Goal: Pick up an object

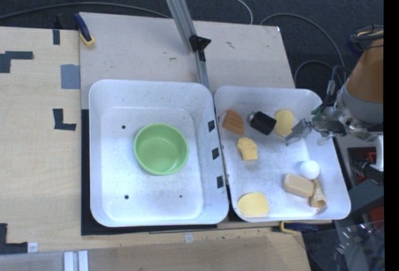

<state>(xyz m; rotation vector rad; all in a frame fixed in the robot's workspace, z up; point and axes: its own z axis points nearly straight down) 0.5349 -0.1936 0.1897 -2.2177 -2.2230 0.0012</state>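
The right bin [330, 157] holds several small objects: an orange-brown block [233, 121], a black piece [262, 123], a round yellow item [284, 120], a yellow lump [248, 149], a white ball [309, 169], a tan block [298, 185], a tan cone [318, 196] and a flat yellow disc [253, 204]. My gripper [308, 134] hangs over the bin's right side, just right of the round yellow item and above the white ball. Its fingers stand open with nothing between them. One grey finger [298, 131] slants down and left.
The left bin [109, 108] holds a green bowl [161, 149]. A metal pole [177, 2] runs from the top to the bins' shared edge. Cables lie on the dark floor behind the bench. The arm's orange band [368, 73] is at the right edge.
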